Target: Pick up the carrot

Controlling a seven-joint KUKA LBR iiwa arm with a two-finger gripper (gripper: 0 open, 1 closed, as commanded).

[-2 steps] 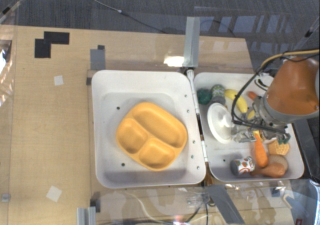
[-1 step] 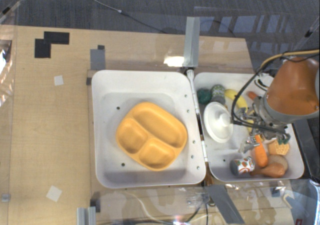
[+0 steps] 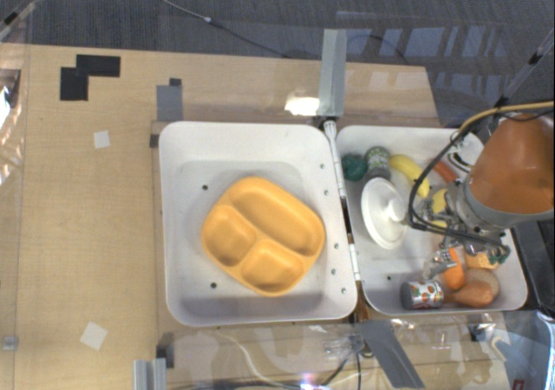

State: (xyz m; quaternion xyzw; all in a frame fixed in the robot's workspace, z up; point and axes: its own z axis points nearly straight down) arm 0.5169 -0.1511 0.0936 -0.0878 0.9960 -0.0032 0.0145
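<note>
Two bins — the gripper (image 3: 453,256) hovers low in the right bin (image 3: 373,293) over the carrot (image 3: 453,277); jaw state I cannot tell. Next, I'd guess — a clean closing, then lift.

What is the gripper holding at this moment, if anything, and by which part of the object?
It cannot be told. The gripper is low in the right bin, right above an orange item that may be the carrot, but the arm hides whether anything sits between its fingers.
</note>
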